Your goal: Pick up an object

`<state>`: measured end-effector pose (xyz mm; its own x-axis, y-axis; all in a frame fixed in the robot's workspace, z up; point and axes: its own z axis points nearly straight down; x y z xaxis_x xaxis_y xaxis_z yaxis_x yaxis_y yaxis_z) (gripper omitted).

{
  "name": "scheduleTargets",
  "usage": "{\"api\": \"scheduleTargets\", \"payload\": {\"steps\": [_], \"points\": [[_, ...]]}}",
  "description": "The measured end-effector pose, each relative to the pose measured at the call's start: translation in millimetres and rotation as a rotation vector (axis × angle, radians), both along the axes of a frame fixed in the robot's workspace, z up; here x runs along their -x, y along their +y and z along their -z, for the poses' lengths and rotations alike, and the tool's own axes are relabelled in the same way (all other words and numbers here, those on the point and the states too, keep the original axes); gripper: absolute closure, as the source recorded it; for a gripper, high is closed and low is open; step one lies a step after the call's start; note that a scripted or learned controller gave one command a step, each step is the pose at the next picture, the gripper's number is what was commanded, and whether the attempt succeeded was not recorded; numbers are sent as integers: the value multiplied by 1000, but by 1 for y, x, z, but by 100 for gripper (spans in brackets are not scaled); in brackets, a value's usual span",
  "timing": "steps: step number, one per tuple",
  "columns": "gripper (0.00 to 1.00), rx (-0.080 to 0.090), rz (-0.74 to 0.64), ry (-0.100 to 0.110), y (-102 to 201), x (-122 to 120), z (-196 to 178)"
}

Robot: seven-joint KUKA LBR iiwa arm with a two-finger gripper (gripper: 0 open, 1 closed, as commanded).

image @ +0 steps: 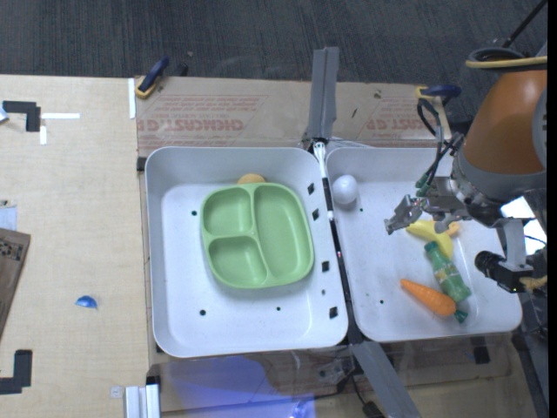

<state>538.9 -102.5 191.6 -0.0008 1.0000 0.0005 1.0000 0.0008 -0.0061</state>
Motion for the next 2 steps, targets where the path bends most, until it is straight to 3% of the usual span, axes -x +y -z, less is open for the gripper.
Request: {"api": "scheduleTargets", "payload": {"steps": [1, 2], "points": [[0, 0, -6, -5, -40, 62, 101], [100, 0, -1, -4, -41, 62, 93]]}}
